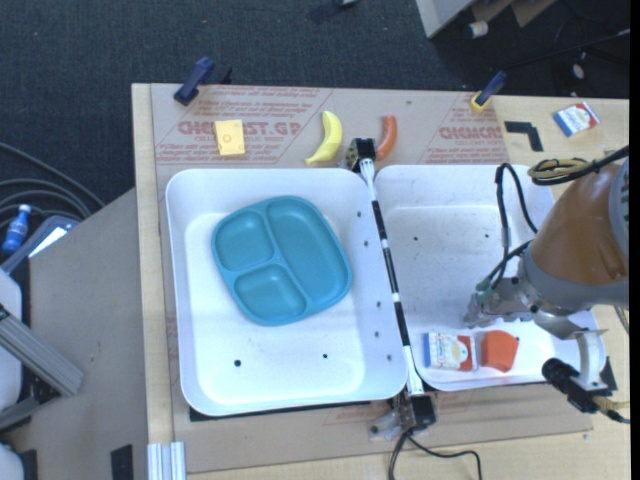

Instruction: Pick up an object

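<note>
Lying by the tool (487, 306), whose opening I cannot tell, an orange-and-white carton (470, 352).

The scene is lit evenly and brightly from overhead. The two white bins (200, 298) are rendered near overexposure, with surface detail washed out. Soft, short shadows are cast under the blue plate (282, 258) toward 6 o'clock. The dark floor (80, 28) at 12 o'clock is underexposed. Mild softness and slight grain are seen throughout.
</note>
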Motion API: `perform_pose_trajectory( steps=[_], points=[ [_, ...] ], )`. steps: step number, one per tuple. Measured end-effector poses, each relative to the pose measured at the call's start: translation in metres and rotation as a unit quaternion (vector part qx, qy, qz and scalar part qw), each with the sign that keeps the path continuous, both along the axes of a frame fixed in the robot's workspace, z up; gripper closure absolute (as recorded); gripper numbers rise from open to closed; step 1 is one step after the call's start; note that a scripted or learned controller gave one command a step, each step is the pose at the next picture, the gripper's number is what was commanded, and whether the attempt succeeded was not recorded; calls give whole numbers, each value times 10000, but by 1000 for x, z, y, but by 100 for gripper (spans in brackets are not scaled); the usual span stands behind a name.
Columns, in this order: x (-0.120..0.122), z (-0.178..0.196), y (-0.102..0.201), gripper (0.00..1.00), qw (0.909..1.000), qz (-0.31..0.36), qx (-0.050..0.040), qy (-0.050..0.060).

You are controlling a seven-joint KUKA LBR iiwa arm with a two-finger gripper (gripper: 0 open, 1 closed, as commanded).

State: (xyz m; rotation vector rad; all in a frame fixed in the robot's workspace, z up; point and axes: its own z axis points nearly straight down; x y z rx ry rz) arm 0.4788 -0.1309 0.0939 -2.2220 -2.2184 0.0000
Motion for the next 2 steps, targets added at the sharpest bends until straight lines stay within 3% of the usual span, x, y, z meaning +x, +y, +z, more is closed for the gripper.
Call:
perform_pose_trajectory(
  steps=[1, 2],
  points=[
    [0, 0, 0, 0, 10000, 1, 1, 1],
    [0, 10, 0, 100, 10000, -1, -1, -2]
  ],
)
